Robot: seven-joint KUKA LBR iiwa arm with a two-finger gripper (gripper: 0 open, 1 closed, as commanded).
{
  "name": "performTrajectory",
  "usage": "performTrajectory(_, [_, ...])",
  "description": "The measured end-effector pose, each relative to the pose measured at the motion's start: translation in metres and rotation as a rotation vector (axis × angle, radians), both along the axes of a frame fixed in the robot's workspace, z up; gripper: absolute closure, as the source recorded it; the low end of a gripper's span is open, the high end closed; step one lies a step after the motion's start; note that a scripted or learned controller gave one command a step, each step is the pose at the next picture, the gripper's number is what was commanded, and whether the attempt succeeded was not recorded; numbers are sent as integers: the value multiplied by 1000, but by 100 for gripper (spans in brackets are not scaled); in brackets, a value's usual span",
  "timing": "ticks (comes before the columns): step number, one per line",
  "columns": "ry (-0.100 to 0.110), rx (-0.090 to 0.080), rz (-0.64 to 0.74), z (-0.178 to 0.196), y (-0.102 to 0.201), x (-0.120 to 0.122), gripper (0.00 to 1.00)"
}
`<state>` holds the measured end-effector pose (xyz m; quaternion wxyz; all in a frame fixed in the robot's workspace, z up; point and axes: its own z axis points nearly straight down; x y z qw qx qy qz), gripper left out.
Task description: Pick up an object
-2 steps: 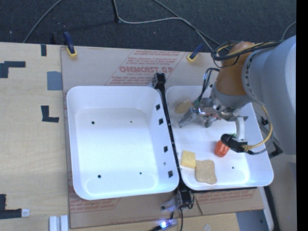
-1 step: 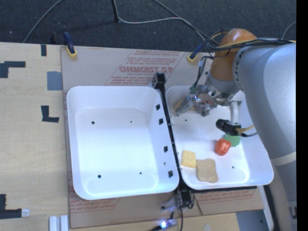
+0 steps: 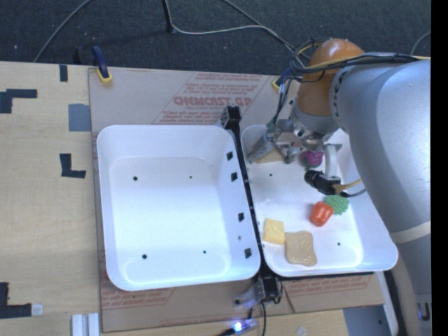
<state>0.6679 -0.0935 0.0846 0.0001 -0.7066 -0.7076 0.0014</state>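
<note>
The arm hangs over the right bin, its gripper, jaw state untellable, well apart from the toast, cheese and strawberry.

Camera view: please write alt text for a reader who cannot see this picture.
A grey robot arm with an orange band reaches from the right into the right-hand shallow white bin. That bin holds a yellow block, a tan bread-shaped piece, a red and green strawberry-like toy and a purple object.
</note>
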Motion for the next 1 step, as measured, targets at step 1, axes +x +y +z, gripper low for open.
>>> performTrajectory(1, [5,0,0,11,-1,-1,100])
